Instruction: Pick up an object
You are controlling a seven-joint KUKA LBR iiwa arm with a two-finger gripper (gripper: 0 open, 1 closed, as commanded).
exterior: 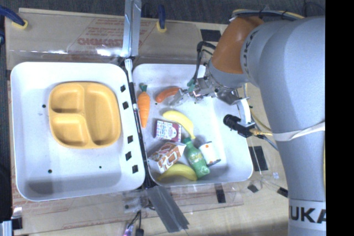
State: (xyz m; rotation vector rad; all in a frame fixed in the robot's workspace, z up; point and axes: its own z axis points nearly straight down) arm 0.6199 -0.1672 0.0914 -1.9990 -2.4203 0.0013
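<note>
In the right bin lie several toy foods. An orange-red sausage sits at the back, with an orange carrot to its left by the bin wall. My gripper hangs low at the back of this bin, just to the right of the sausage and close to its end. I cannot make out anything held in it. Below it a yellow banana and a purple carton lie in the middle of the bin.
Towards the front of the right bin are a brown snack box, a green bottle, a small white and orange cup and a second banana. The left bin holds a yellow divided plate. The arm's grey body overhangs the right side.
</note>
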